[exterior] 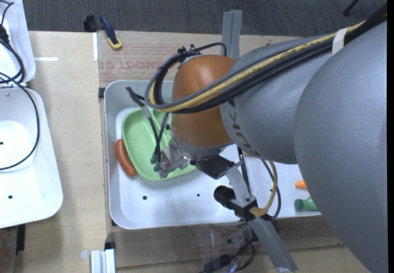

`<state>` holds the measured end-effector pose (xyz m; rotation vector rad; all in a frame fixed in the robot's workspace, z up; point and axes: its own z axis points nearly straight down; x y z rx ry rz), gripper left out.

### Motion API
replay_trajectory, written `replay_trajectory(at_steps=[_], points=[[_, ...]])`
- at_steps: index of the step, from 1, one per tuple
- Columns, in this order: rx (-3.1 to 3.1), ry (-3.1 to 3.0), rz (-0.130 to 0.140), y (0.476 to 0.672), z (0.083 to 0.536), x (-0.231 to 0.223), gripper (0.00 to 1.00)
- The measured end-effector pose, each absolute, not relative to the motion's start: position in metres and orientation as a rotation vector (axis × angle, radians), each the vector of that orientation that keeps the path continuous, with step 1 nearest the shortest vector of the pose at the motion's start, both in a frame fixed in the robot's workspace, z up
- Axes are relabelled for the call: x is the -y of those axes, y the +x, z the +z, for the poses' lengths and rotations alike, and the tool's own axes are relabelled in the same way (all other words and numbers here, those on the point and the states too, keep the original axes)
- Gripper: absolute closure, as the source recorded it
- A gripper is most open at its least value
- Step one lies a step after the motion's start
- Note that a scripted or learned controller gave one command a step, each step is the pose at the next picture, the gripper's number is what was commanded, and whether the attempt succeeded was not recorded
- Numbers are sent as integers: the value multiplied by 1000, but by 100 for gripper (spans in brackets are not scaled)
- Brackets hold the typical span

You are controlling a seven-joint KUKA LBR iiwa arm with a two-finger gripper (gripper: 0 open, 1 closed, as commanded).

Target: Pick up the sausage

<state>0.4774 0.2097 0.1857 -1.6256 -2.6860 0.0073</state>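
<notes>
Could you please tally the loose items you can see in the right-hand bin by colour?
Orange: 2, the sausage and a small orange piece partly hidden by the arm
Green: 2, the plate and a small green piece partly hidden by the arm
Total: 4

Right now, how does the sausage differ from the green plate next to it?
The sausage is orange-red, while the green plate is pale lime. The sausage is a narrow, slightly curved stick; the plate is broad and shallow. The sausage lies fully in sight along the plate's left edge, while the plate is partly covered by the arm. Both rest in the same white bin.
</notes>
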Motion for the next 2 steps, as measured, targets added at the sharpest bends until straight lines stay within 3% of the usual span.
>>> replay_trajectory(at_steps=[1,2], points=[[2589,-1773,8,476,90,-167,100],[2499,-1903,4,477,119,-181,100]])
